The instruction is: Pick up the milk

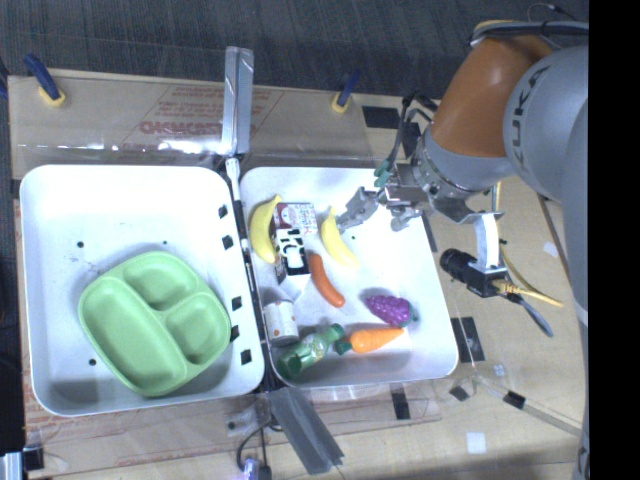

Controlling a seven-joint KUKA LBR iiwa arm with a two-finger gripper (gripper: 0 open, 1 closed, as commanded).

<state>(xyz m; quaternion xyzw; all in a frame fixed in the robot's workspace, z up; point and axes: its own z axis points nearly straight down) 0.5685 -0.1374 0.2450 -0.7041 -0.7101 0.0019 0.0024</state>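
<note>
Fingers of the metal two-finger gripper [378, 208] stand apart with nothing between them, one grey finger [355, 210] angling down-left toward the yellow fruit and the other [404, 218] shorter, just right of it, both hanging over the upper right part of the right shallow white plastic bin [425, 298]. Behind them the smooth grey arm with its glossy orange band [480, 98] fills the upper right of the frame. The small brown-and-white milk carton [292, 216], boxy with printed faces, lies in the upper left part of that same bin, between two curved yellow plastic bananas: one [262, 230] against the bin's left wall, the other [337, 240] just below the lower fingertip. A black-and-white printed box [292, 251] touches the carton's lower edge. Below it a slim orange-red carrot-like piece [325, 280] slants down-right, a knobbly purple bunch of toy grapes [388, 308] sits toward the right, and a tapered orange toy carrot with a green top [372, 339] lies along the bottom. A small pale cylindrical can [279, 321] and a green translucent bottle [305, 351] rest in the lower left corner. The left white bin [50, 208] holds a matte light-green divided plate with three compartments [155, 318].
</note>
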